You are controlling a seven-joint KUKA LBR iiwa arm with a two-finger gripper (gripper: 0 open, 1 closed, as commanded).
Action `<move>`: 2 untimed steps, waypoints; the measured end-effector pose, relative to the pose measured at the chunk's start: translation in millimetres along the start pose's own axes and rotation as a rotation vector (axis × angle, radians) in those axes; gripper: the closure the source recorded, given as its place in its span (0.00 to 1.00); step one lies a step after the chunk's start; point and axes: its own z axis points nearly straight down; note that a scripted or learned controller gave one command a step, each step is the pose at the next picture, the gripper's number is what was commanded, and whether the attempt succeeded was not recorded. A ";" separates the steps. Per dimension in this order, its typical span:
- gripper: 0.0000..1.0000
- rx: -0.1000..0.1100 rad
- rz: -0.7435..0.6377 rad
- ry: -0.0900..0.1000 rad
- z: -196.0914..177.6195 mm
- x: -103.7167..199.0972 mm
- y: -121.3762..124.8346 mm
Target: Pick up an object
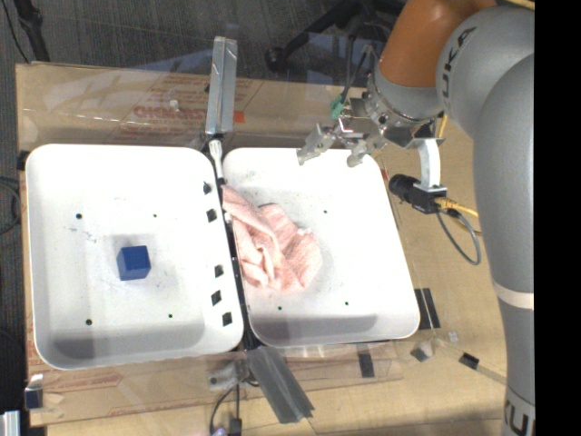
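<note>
Spread wide and holding nothing, the metal two-finger gripper (332, 152) hangs over the far rim of the right white bin (386, 243); below-left of it lies a crumpled pink cloth (272, 246).

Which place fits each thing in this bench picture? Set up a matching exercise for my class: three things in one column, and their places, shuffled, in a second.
Things:
1. blue cube
2. pink cloth
3. gripper

Places:
A. above the far rim of the right bin
B. on the floor of the left bin
C. in the right bin, against the wall it shares with the left bin

Pairs: 1-B, 2-C, 3-A
</note>
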 end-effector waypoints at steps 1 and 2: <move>0.00 0.001 -0.033 0.000 143.7 18.1 18.8; 0.00 0.000 -0.024 0.000 159.2 33.2 19.3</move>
